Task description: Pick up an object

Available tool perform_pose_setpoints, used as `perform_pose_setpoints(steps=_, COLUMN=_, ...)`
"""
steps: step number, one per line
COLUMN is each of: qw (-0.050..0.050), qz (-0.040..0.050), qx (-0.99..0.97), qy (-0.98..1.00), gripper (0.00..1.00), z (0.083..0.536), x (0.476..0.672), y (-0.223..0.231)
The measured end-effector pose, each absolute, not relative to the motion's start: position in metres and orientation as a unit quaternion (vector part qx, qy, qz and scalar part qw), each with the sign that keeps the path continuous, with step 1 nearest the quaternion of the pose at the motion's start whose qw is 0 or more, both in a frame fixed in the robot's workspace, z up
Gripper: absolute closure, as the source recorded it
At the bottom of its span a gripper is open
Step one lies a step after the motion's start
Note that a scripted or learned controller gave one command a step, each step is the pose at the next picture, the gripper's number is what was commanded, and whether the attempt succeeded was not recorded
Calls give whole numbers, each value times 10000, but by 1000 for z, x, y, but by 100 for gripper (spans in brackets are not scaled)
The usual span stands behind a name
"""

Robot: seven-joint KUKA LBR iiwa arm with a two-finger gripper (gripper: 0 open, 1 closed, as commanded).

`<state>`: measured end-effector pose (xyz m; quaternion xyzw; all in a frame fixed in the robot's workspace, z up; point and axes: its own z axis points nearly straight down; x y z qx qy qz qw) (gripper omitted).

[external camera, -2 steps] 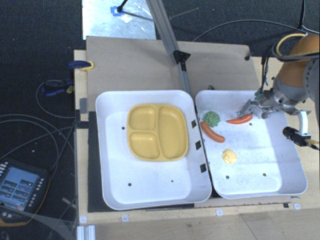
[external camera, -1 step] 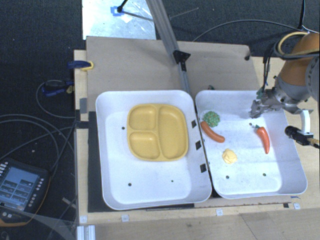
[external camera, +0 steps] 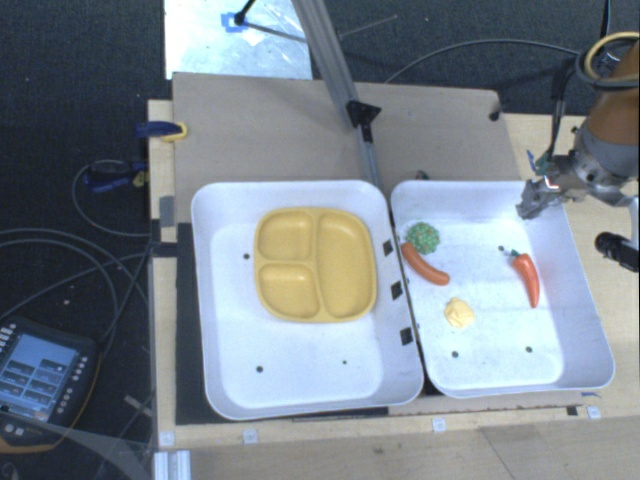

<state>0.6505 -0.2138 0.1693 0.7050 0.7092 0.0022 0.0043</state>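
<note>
The front rim of the left bin [external camera: 300, 408] lay nearest the camera, with a yellow divided plate [external camera: 315, 265] resting in its upper half; the right bin [external camera: 590, 368] stood just beside it, their inner edges touching. In the right bin a pale yellow lump [external camera: 459, 314] sat near the middle; up and to the left of it an orange sausage-like piece [external camera: 426, 266] lay at a slant, its upper end touching a green broccoli piece [external camera: 423, 236]; an orange carrot [external camera: 527, 277] lay apart toward the right wall. The hand [external camera: 532, 203] hung over the bin's upper right corner, above the carrot and well clear of it; nothing sat between its fingers, though whether they were wide or narrow I could not tell. The bins rested on the table [external camera: 260, 128].
</note>
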Motion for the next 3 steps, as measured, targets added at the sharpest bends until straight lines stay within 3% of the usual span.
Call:
perform_pose_setpoints(steps=2, qw=44, qz=24, qx=7044, qy=7098, gripper=100, z=274, x=661, y=-209)
perform_pose_setpoints(steps=3, qw=6, qz=12, qx=7035, qy=7107, gripper=100, z=278, x=651, y=-160)
